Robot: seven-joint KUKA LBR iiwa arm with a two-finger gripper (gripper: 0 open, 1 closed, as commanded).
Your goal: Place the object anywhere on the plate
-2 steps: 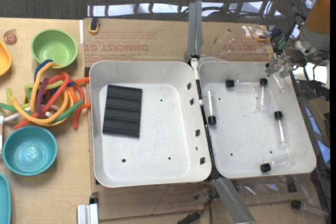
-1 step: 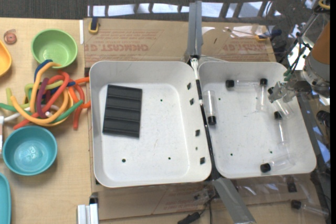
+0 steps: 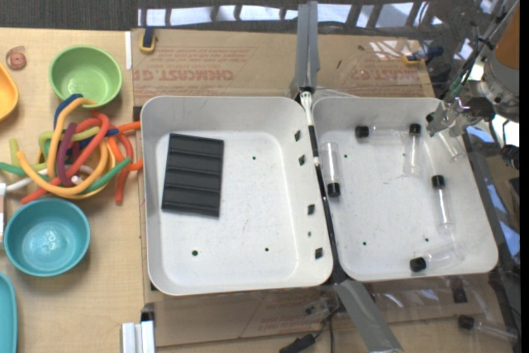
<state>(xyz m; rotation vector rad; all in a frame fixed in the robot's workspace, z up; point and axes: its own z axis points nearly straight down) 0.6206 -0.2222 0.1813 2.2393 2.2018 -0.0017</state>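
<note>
Black ribbed slab (image 3: 193,174), flat in left bin (image 3: 231,277); jaws' state perhaps indiscernible.

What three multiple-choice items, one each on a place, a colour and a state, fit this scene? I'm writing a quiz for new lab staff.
1. Where does the black ribbed plate lie?
A. In the left bin
B. In the right bin
C. On the cardboard

2. What colour is the bowl above the coloured ropes?
A. Red
B. Green
C. White

3. How do the clear tubes sit?
A. Upright
B. On their sides
C. Piled in a heap

Answers:
1 A: the plate rests on the left bin's floor, near its left wall.
2 B: the bowl is light green.
3 B: each tube lies flat and apart on the right bin's floor.
</note>
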